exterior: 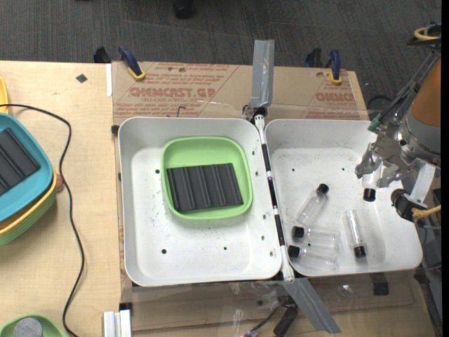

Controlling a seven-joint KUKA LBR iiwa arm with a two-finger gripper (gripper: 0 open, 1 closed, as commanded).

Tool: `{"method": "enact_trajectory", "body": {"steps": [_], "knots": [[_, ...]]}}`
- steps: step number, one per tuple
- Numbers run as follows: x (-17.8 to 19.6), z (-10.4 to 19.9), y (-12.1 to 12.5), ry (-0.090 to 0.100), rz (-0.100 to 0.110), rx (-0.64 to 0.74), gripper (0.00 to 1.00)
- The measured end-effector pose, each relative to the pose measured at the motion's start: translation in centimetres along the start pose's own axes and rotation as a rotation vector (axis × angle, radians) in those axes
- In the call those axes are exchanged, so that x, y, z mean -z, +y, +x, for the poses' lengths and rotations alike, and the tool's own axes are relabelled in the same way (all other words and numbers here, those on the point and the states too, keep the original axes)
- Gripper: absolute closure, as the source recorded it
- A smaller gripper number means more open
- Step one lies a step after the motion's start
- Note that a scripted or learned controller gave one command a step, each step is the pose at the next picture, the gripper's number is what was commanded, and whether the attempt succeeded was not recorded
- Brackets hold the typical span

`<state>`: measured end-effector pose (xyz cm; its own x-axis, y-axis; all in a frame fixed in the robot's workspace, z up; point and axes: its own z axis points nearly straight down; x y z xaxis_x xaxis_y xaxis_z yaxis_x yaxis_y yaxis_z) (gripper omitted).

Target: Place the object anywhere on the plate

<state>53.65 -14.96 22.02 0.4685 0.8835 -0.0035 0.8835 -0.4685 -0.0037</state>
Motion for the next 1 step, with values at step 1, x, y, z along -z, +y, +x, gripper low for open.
{"method": "enact_trajectory", "body": {"steps": [1], "knots": [[0.01,0.0,0.01,0.0,0.0,0.0,0.0]]}}
